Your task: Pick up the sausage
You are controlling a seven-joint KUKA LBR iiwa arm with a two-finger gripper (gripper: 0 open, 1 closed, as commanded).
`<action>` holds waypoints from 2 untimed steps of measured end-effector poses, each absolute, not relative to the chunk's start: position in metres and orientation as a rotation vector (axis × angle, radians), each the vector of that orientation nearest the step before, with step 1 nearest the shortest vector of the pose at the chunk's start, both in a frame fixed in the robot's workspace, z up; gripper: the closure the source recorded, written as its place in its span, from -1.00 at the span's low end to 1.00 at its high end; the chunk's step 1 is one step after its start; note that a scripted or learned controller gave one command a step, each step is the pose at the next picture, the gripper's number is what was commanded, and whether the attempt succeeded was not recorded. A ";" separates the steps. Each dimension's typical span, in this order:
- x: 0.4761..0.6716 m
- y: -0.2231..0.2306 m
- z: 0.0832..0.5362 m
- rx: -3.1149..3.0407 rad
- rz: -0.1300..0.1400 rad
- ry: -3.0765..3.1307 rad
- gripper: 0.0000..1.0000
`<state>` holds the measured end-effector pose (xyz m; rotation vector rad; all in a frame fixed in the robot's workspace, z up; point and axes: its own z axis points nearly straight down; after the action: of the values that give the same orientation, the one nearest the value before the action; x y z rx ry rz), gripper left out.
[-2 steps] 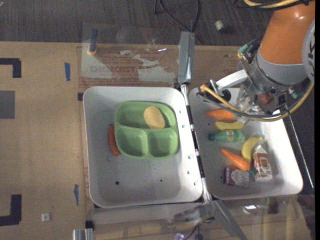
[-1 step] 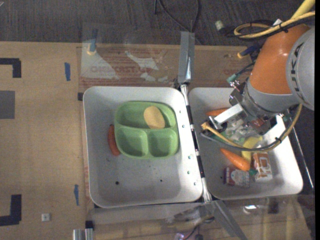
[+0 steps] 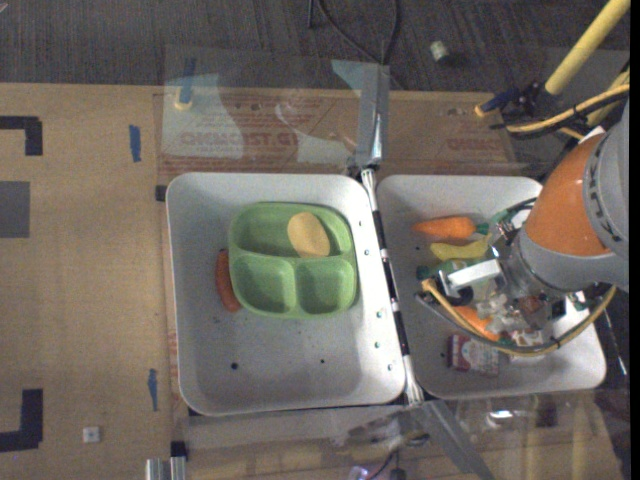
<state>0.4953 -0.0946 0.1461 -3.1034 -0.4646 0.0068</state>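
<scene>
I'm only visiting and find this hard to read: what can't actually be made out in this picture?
- Gripper, camera view: the wrist and cables cover it, so what it is doing is unclear.
- Sausage: the green tray hides its right side.
- Orange item under the arm: mostly covered, so I can't identify it.
- Small packet in the right bin: label too small and blurred.

dark carpet (image 3: 150, 18), cardboard-topped bench (image 3: 80, 268)
</scene>
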 end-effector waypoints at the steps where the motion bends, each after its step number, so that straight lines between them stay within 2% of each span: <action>1: 0.495 -0.095 0.155 -3.102 0.009 -0.459 1.00; 2: 0.551 -0.097 0.090 -3.125 -0.004 -0.315 1.00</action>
<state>0.5510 -0.0966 0.0903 -3.1249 -0.3146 -0.0044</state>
